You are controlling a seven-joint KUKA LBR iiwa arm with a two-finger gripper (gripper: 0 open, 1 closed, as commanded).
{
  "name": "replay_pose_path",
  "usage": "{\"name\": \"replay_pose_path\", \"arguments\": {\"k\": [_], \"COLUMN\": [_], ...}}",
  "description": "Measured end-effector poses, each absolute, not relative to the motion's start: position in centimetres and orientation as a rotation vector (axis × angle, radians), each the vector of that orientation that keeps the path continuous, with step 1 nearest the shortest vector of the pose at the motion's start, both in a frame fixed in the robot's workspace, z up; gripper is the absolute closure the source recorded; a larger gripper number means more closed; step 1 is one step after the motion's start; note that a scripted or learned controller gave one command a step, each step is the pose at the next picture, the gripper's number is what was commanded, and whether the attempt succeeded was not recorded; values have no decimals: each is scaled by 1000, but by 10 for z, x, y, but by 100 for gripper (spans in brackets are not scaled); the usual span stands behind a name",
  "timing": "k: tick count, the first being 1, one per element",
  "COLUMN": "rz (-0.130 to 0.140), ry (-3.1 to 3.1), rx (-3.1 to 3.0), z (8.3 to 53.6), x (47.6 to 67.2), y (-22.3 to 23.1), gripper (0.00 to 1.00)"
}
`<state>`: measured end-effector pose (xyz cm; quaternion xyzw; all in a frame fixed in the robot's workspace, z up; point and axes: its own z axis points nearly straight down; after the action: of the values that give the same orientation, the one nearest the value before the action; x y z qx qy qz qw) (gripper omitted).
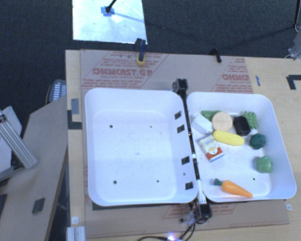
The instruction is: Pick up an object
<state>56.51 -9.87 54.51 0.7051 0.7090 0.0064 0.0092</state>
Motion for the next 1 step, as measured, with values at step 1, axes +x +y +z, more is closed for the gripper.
{"name": "replay_pose_path", "arguments": {"k": [1], "rz": [-8], "ry": [2235], "rx": [2220], "z": [427], "x": [515], "y": [-63], "gripper": [100]}}
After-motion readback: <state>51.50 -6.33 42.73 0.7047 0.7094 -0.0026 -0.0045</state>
